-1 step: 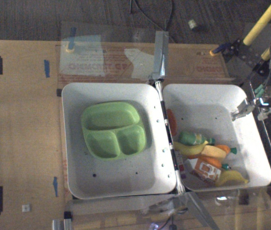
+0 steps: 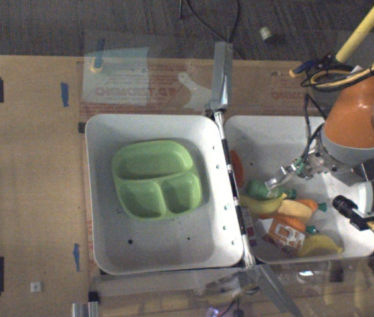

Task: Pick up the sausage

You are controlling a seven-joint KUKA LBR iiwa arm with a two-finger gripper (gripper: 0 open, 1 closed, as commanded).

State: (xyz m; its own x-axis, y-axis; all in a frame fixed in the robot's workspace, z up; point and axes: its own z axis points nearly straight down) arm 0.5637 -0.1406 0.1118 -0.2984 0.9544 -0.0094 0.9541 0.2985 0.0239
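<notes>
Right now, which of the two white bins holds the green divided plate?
The left bin holds the green divided plate. The right bin holds a pile of toy food instead, with the gripper over it.

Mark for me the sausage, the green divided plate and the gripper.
sausage (image 2: 237, 168): camera view, middle of the red piece along the right bin's left wall.
green divided plate (image 2: 149, 172): camera view, ridge between its compartments.
gripper (image 2: 276, 183): camera view, tip of the metal jaws.
</notes>
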